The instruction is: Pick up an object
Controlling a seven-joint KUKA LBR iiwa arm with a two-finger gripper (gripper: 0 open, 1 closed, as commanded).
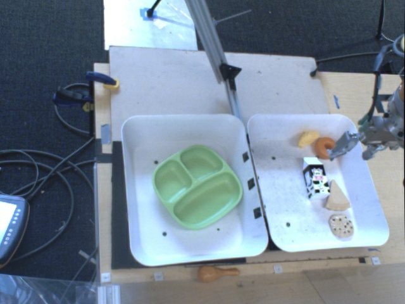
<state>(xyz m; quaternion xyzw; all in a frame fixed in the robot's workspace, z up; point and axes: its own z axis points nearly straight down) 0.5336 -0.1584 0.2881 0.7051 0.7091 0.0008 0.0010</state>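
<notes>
A brown pear-shaped thing [218, 273] lies on the bench edge at six o'clock, just outside the bins. Above it, the left bin [142, 233] holds a green plate [198, 186] with three compartments, set at a tilt near the bin's centre.

The right bin [370, 230] carries the small things. At its five o'clock corner lies a round cookie [342, 226] with dark spots. Just above that, toward twelve, is a tan wedge [337, 198], and touching the wedge at its ten o'clock is a black-and-white box [316, 178]. Further up are an orange ring [324, 147] and, just beside it at nine o'clock, a yellow lump [309, 138].

I come in from three o'clock. My gripper [348, 143] sits over the right bin's upper right part, its tip close at the ring's three o'clock side. Whether I touch the ring I cannot tell, and I cannot tell how my jaws stand; the view is too coarse there. Nothing shows plainly between them.

At twelve o'clock a grey pole [205, 27] slants down to the seam between the bins, with a black clamp [228, 72] on it. At nine o'clock, cables [38, 170] loop on the dark floor, a blue and yellow clamp [101, 80] grips the bench edge, and a pendant [11, 227] lies at eight o'clock.
</notes>
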